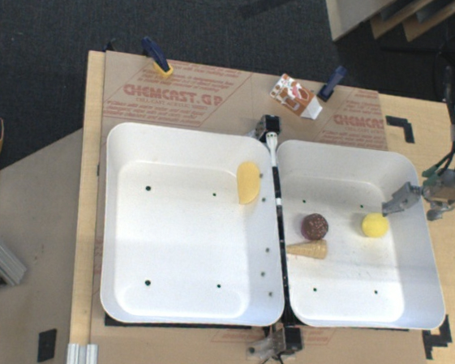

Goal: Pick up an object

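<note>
- Reaching in from the right, the gripper (pixel 402 199) is seen above the right bin's (pixel 410 296) upper right corner, its grey fingertip pointed down and left toward the yellow ball (pixel 375 226)
- Whether the pincer is spread or pressed together cannot be told; nothing is seen pinched in it
- The yellow ball is pictured on the right bin's floor, near the right wall and just below the gripper tip, apart from it
- A dark reddish ball (pixel 315 225) is shown near the middle of the right bin, with a tan cone (pixel 308 248) laid on its side just below it, close by or touching; which cannot be told
- Open white floor is left across the lower half of the right bin and between the dark ball and the yellow ball
- A pale yellow oblong object (pixel 248 182) is seen resting against the left bin's (pixel 117 287) upper right wall, close to the seam where the two bins meet; the remaining floor of that bin is marked by small dark dots
- Most of the arm is cut off by the picture's right edge, and cables are tangled around the wrist there
- A small red and white packet (pixel 295 95) is pictured on the cardboard sheet (pixel 213 94) beyond the bins, its print too small to be read, with two blue clamps (pixel 157 56) gripping that sheet's far edge
</note>
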Available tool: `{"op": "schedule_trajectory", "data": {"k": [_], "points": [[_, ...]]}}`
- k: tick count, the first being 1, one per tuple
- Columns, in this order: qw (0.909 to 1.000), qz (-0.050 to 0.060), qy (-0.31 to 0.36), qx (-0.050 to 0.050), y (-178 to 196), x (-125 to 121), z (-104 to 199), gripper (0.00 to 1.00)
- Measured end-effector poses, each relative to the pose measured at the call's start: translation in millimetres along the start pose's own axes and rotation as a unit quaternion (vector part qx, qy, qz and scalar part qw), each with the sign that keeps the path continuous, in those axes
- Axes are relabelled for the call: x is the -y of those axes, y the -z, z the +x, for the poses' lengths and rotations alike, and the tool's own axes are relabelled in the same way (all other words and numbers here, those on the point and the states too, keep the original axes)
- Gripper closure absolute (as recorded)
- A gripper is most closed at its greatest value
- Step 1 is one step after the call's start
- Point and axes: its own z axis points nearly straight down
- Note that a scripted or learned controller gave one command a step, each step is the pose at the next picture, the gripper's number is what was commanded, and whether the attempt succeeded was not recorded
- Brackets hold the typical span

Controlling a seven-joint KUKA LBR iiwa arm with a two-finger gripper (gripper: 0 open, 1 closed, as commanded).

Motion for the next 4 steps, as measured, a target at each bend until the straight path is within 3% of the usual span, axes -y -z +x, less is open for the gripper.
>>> {"op": "schedule_trajectory", "data": {"k": [1, 2, 3, 4], "points": [[1.0, -0.003, 0.002, 0.001, -6, -53, -9, 0.0], [1.0, 0.002, 0.001, -0.006, -126, -54, -6, 0.0], [1.0, -0.003, 0.003, 0.0, -82, -86, 53, 0.0], [1.0, 0.002, 0.001, -0.001, -96, -71, 63, 0.0]]}}
